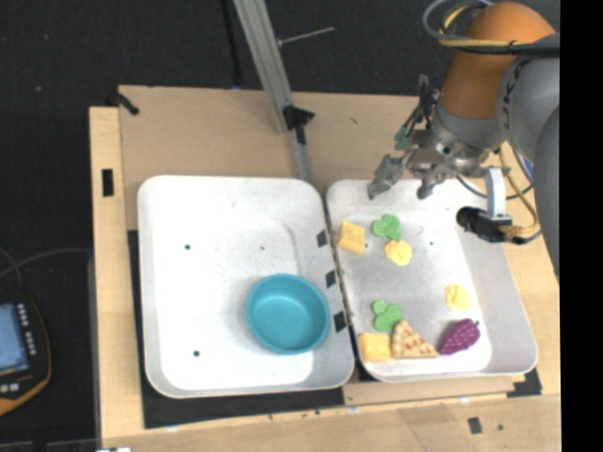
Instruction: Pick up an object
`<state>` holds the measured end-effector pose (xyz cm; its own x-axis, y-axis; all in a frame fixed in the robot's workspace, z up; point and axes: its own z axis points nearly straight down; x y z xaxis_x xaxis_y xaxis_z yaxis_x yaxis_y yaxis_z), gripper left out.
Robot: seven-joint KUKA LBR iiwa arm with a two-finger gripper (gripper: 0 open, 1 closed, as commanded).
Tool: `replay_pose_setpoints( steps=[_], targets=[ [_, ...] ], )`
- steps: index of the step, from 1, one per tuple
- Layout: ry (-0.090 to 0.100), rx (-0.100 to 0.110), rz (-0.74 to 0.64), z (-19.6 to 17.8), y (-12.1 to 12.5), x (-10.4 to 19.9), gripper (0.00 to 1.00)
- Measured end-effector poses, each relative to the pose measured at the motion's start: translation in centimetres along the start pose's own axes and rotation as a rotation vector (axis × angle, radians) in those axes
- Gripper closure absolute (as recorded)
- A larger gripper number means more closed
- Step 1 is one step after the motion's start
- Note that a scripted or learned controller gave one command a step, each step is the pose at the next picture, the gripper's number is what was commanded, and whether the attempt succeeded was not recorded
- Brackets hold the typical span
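My gripper [403, 185] hangs over the far edge of the right bin [490, 281], its two grey fingers spread apart with nothing between them. Just below it lie a yellow cheese block [351, 238], a green leafy piece [386, 226] and a small yellow piece [399, 251]. Toward the near end of the bin rest another green piece [384, 314], a yellow block [374, 347], a waffle wedge [411, 340], a purple grape bunch [459, 335] and a little yellow item [457, 297].
The left bin [188, 224] holds a blue bowl [286, 313] near its front right corner. A slanted metal pole [268, 64] rises behind the bins. The wooden bench [207, 121] surrounds both bins.
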<state>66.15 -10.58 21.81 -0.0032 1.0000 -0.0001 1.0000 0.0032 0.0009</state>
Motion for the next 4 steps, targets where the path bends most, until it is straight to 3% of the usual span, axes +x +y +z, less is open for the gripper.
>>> replay_pose_setpoints(
  steps=[1, 3, 4],
  targets=[
    [-0.001, 0.000, 0.000, 0.0, 0.0, 0.0, 0.00],
    [-0.003, 0.004, 0.005, 10.2, -0.3, -0.5, 0.00],
    [-0.005, -0.009, 0.008, 11.3, 0.0, -0.7, 0.00]
  ],
)
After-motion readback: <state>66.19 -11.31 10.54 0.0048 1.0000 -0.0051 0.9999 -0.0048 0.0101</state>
